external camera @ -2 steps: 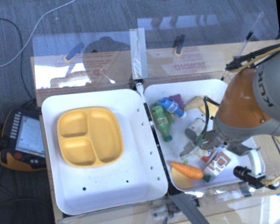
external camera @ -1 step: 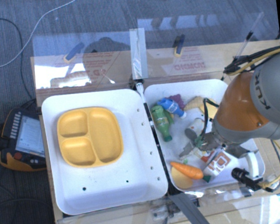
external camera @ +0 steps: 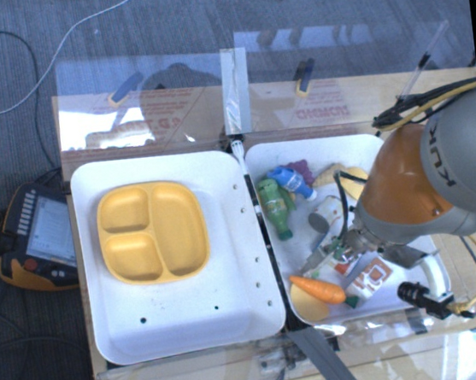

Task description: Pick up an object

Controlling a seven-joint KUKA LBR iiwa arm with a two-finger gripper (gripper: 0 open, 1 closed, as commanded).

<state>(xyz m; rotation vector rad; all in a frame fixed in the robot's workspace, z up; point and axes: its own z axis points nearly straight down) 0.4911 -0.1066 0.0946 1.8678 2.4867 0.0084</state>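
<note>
The right bin (external camera: 273, 249) holds a jumble of things. An orange carrot (external camera: 317, 289) lies near its front edge over a yellow piece (external camera: 313, 308). A red and white box (external camera: 369, 279) sits just right of the carrot. A green bottle (external camera: 275, 208), a blue bottle (external camera: 292, 180), a purple item (external camera: 302, 168), a grey cup (external camera: 325, 214) and a yellow fruit (external camera: 350, 176) lie further back. My gripper (external camera: 330, 253) hangs low in this bin, just above the carrot and left of the box. Nothing shows held in it.
In the left bin (external camera: 184, 312) rests a yellow divided plate (external camera: 152, 231). The arm's orange band (external camera: 397, 191) and grey body cover the right bin's right side. A handheld pendant (external camera: 35, 237) lies off the bench to the left.
</note>
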